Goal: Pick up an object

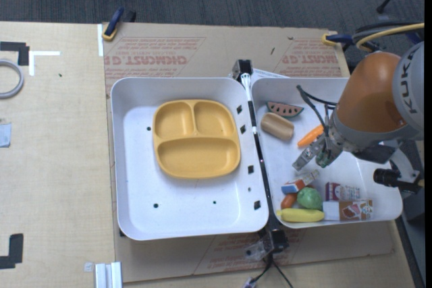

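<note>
gripper (307, 160) (right bin (378, 214)) — just beside carrot (310, 136)

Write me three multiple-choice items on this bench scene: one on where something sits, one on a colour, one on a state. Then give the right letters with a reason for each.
1. Where does the yellow divided plastic plate lie?
A. left white bin
B. right white bin
C. on the cardboard

2. What colour is the round toy fruit next to the yellow toy banana?
A. purple
B. green
C. white

3. How does the two-finger gripper stand?
A. above the right bin
B. resting on the plate
C. outside both bins

Answers: 1 A, the plate sits on the left bin's floor. 2 B, the ball beside the banana is green. 3 A, it hangs over the right bin's toys.
</note>
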{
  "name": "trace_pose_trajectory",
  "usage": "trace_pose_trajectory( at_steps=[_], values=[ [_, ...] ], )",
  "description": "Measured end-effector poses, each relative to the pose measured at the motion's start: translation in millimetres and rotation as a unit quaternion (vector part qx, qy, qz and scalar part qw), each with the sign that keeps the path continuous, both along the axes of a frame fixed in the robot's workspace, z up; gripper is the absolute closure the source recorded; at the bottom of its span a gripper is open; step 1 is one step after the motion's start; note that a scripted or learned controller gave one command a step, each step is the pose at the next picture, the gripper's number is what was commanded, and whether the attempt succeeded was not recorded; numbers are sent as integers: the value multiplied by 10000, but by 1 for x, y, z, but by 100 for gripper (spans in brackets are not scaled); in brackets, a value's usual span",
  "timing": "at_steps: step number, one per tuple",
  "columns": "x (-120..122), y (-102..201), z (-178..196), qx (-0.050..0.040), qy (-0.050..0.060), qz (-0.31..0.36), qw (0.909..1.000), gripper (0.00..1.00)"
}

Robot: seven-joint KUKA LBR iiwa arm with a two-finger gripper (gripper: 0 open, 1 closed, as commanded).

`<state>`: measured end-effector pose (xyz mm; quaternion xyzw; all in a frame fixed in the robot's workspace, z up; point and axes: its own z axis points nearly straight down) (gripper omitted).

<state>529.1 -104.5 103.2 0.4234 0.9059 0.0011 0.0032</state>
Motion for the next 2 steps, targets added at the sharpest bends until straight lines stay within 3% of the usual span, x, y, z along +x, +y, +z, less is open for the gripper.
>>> trace_pose_trajectory(
  at_steps=[1, 2],
  values=[
    [0, 0, 0, 0, 1, 1, 10000, 0],
    [22, 5, -11, 5, 27, -671, 9977, 0]
  ],
)
